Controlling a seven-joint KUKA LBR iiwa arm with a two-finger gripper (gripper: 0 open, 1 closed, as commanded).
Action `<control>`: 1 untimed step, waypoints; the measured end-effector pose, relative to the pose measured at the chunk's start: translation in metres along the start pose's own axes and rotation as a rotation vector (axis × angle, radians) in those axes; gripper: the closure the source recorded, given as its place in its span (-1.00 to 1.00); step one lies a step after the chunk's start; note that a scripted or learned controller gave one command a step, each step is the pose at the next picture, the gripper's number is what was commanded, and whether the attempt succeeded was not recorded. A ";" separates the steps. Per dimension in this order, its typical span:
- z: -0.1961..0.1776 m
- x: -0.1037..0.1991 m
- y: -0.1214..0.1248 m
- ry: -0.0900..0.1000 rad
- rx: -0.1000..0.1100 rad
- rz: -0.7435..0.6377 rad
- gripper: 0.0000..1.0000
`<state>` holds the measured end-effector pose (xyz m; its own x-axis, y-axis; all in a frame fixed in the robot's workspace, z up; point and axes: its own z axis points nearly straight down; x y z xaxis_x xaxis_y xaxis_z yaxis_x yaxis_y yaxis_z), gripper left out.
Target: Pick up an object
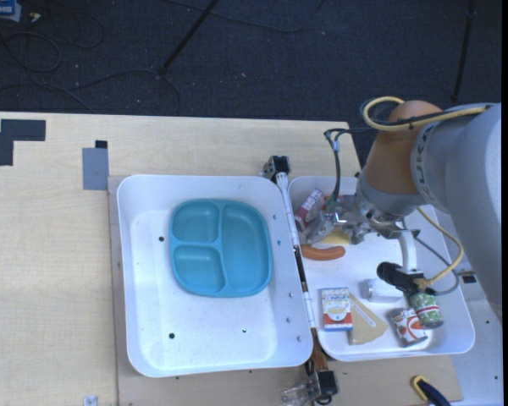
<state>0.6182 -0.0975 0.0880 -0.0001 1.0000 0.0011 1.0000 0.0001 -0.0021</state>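
Camera view: pincer [328, 227] hangs low in the right bin [457, 332], just above a hot dog [323, 251]. A teal divided plate [219, 248] lies in the left bin [144, 337].

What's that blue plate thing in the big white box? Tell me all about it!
The blue plate is a light turquoise tray with rounded corners that looks like smooth plastic. Raised ridges split it into three sections: two smaller ones on the left and one long one on the right. It lies flat, right side up and turned slightly, on the floor of the left white bin, toward its upper middle. Nothing sits in it, and only the bin floor touches it.
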 end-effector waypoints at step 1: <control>0.001 0.004 0.025 -0.001 0.004 0.002 -1.00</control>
<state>0.6431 -0.0939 0.0872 0.0017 1.0000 0.0002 1.0000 -0.0017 -0.0057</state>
